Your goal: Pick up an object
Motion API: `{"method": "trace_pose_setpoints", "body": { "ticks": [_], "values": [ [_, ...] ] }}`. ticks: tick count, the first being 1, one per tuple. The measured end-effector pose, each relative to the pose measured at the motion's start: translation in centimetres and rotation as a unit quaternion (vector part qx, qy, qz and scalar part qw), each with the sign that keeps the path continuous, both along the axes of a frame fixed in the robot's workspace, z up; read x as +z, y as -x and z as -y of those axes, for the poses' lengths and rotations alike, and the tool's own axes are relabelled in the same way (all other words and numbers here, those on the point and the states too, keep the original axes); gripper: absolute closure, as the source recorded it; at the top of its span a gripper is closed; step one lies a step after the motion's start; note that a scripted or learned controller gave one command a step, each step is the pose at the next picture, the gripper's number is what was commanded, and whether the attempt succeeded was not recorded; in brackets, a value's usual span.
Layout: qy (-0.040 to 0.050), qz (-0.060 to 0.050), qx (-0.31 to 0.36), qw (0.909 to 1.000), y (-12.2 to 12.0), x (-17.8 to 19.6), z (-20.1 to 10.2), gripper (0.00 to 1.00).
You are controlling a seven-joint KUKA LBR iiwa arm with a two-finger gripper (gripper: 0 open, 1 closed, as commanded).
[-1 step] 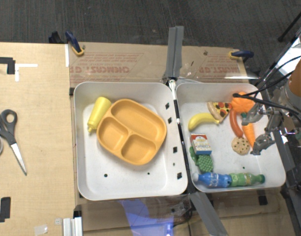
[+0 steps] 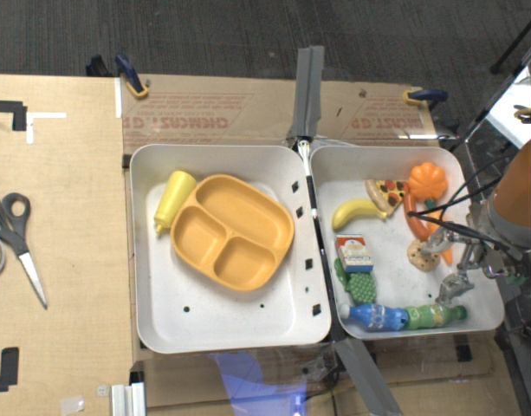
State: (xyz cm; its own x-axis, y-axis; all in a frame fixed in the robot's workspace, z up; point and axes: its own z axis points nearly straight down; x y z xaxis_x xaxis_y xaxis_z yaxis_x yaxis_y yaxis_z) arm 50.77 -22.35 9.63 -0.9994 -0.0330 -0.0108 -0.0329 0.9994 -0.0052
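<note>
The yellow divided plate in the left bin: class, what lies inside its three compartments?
All three compartments of the yellow divided plate show bare yellow plastic. The yellow bottle lies beside its upper-left rim. The bin floor beneath it is covered.

The arm (image 2: 518, 199) is cut off by the right edge; only its orange band and wrist show. The gripper (image 2: 445, 267) is small and blurred, its grasp not readable. A cookie (image 2: 421, 256) lies partly hidden behind it. The scissors (image 2: 12, 241) run off the left edge. The box (image 2: 355, 254) label is too small to read.
</note>
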Motion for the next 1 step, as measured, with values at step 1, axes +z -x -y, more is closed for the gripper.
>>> {"method": "trace_pose_setpoints", "body": {
  "ticks": [1],
  "values": [
    [-0.0008,0.000,-0.023,0.9997,-1.85,-0.01,-0.64,0.00]
  ]
}}
